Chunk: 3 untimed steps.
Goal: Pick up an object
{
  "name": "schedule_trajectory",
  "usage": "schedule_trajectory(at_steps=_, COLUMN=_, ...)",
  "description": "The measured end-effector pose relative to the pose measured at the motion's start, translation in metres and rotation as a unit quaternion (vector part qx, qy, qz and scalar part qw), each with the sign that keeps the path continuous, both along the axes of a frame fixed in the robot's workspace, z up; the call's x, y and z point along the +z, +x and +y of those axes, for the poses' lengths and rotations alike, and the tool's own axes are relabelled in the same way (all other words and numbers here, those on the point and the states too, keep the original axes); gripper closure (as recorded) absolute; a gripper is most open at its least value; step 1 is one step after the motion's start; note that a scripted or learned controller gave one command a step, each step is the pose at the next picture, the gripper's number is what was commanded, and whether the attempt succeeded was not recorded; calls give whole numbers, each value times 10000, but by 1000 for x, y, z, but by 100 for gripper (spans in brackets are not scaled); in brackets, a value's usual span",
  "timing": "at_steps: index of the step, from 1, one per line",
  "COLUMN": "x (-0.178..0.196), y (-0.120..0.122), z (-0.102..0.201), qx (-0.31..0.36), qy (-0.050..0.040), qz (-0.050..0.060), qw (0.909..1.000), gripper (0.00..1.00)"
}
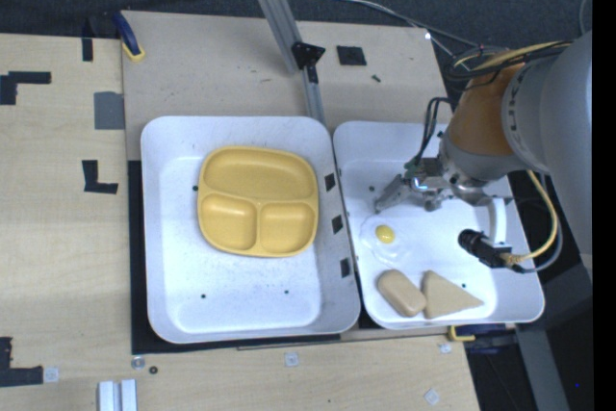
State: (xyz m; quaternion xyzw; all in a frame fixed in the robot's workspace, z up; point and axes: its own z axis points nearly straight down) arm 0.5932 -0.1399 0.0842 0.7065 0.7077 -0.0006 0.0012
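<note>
In the right bin (500, 308) lie a small white fried-egg toy with a yellow yolk (385, 235), a tan bread roll (399, 292) and a tan wedge-shaped slice (449, 295). My gripper (390, 197) hangs low over the upper middle of that bin, pointing left and down. It sits just above the egg toy and apart from it. Nothing is visibly held. The roll and the wedge lie side by side at the bin's front edge, well below the gripper.
A yellow divided plate (258, 200) rests in the left bin (173, 294). A slanted grey pole (279, 14) crosses the bench behind the bins. The arm's grey and orange body (491, 125) and its cables (539, 236) cover the right bin's right side.
</note>
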Motion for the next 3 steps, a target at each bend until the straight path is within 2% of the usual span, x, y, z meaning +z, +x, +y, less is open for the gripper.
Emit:
schedule_trajectory(at_steps=1, x=15, y=1, z=-1, qx=0, qy=-6, qz=-14, qw=10000, gripper=100)
schedule_trajectory(at_steps=3, x=131, y=4, z=2, qx=-2, qy=8, qz=-17, qw=10000, gripper=100)
